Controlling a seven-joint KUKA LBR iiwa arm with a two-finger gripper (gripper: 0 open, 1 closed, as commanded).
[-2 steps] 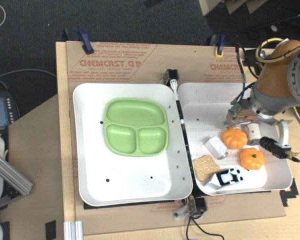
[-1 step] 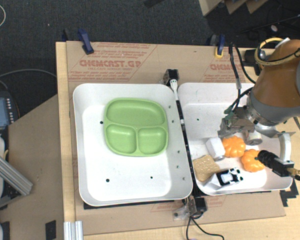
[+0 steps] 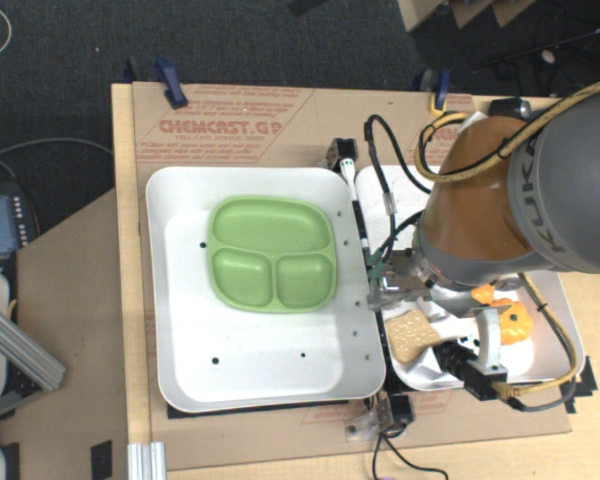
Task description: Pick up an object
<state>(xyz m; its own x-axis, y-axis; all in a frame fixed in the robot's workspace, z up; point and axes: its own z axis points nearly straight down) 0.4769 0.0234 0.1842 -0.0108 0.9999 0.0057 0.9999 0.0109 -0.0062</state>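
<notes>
Surface (image 3: pixel 220 123): brown board, red print. Two shallow white bins. Left bin (image 3: pixel 180 298): one green plate (image 3: pixel 273 253), smooth, rounded, three compartments, in bin's upper middle. Right bin (image 3: pixel 410 208): one tan slice (image 3: pixel 412 336), flat, speckled, toast-like, lower left corner, just below hand (image 3: pixel 395 283). One orange item (image 3: pixel 512 323) right of it. Hand's grip: cannot tell.

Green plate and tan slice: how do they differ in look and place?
The green plate is large with three compartments; the tan slice is small and plain. The plate lies in the left bin, in the open; the slice lies in the right bin, close under the arm. Both lie flat.
</notes>
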